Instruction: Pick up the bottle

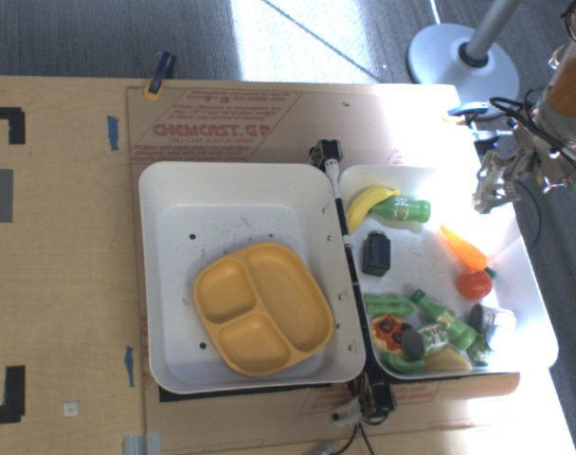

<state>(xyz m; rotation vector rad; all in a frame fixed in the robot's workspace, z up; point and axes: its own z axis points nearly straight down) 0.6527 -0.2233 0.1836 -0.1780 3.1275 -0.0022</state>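
Observation:
A small green bottle (pixel 407 210) lies on its side at the back of the right bin (pixel 532 282), touching a yellow banana (pixel 366 203). A second green bottle (pixel 443 323) with a dark cap lies among clutter at the bin's front. My gripper (pixel 490 190) hangs over the bin's back right rim, to the right of the first bottle and well apart from it. Nothing shows in its grasp.
The right bin also holds a black block (pixel 376 253), a carrot (pixel 461 245), a red tomato (pixel 474 283) and mixed items at the front. A yellow divided plate (pixel 261 308) lies in the left bin (pixel 165 254). A lamp base (pixel 449 53) stands behind.

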